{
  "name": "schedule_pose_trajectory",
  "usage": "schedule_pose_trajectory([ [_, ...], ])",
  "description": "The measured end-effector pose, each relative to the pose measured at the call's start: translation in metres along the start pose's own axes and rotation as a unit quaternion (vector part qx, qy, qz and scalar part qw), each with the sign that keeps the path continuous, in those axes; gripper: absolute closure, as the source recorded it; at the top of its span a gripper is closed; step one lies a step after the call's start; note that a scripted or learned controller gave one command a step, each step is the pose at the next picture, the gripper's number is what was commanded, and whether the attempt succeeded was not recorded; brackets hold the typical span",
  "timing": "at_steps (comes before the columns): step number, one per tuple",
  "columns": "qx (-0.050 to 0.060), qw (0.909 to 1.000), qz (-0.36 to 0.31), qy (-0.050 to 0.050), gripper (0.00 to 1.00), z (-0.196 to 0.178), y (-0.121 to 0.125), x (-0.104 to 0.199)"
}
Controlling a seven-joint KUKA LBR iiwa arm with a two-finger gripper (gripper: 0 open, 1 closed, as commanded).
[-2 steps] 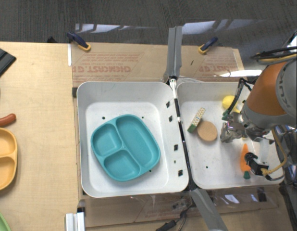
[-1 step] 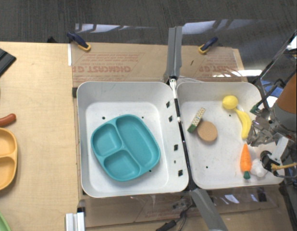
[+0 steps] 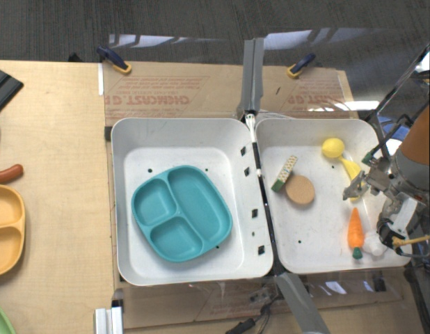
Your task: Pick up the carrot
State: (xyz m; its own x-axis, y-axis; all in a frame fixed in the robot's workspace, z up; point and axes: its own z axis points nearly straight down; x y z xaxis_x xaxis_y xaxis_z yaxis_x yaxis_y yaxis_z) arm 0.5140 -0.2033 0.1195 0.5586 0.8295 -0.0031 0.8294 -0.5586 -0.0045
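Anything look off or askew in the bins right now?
Nothing spilled or damaged. The teal divided plate sits at a skew in the left bin. In the right bin, the carrot lies loose near the right wall, beside the gripper, not between its fingers.

hand (image 3: 355, 186) fingers' state too small to tell, arm (image 3: 417, 145) cut by right edge

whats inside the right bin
In the right bin: a carrot, a yellow lemon, a round tan disc and a small speckled block touching it. The arm covers the bin's right edge, so anything beneath it is hidden.
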Motion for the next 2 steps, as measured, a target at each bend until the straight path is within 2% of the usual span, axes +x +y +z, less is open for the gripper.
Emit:
schedule_pose_trajectory([
  [1, 0.006, 0.9993, -0.037, 0.006, 0.0, 0.0309, -0.0291, -0.0204],
  [2, 0.005, 0.9994, -0.035, 0.003, 1.0, 0.0242, -0.0281, -0.0231],
])
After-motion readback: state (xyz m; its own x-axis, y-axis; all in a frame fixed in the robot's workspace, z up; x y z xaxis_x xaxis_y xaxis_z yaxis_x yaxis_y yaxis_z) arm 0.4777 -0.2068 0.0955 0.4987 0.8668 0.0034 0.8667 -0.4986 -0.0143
